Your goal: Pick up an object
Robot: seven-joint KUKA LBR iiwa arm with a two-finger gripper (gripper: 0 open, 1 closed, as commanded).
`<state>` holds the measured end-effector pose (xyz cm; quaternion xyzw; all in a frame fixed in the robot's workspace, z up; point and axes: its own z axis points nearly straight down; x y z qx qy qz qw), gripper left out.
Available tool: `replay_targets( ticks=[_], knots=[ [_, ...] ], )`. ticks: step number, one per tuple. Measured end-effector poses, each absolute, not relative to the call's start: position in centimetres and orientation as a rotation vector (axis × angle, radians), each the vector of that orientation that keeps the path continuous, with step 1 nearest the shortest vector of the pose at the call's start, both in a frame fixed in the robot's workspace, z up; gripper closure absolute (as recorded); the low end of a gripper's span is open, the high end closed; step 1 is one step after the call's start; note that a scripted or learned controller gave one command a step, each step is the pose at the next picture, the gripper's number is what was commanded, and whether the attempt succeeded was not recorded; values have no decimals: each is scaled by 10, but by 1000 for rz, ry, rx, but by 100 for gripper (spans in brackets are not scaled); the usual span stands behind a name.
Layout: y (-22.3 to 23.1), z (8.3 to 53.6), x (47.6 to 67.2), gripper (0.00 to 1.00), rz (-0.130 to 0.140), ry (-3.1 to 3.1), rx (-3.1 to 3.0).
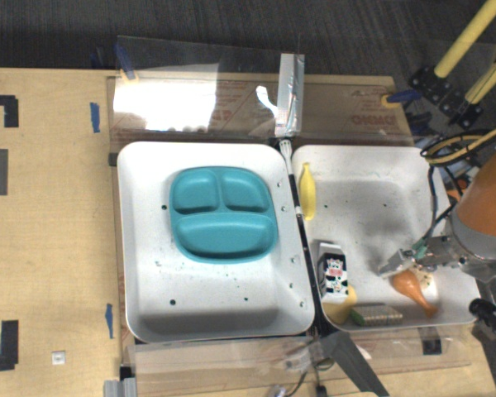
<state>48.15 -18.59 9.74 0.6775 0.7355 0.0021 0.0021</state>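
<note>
**Gripper low over the carrot in the right bin**

We take the right bin [372, 172] as our landmark. Near its front right corner lies an orange carrot [413, 288], and the gripper [415, 259] sits just above and behind it, reaching in from the bin's right side. We cannot tell whether the gripper is open or closed, since the parts around the wrist are too small and tangled to read, and we see nothing clearly held.

Along the bin's left wall a banana [307, 191] lies toward the back, and a small cow-print box [334, 273] stands toward the front. At the bin's front left a yellow piece [341, 307] rests just below the box, with a dark stick [379, 313] beside it along the front wall. To the left of the bin sits the other bin, holding a teal tray [223, 213].

We judge the step in hand to be the approach and descent onto the carrot; nothing looks lifted yet. The next move calls for settling squarely over the carrot's thicker end, closing firmly, then rising straight up. The carrot tapers and may slip or roll, so a centred grip matters
</note>
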Motion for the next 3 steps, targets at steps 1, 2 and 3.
replay_targets(
  ticks=[1, 2, 3],
  knots=[
    [-208, 90, 484, 0, 12, 2576, 1786],
    [-158, 93, 486, 0, 1, 2902, 1138],
    [-184, 95, 632, 0, 6, 2928, 1067]
  ],
)
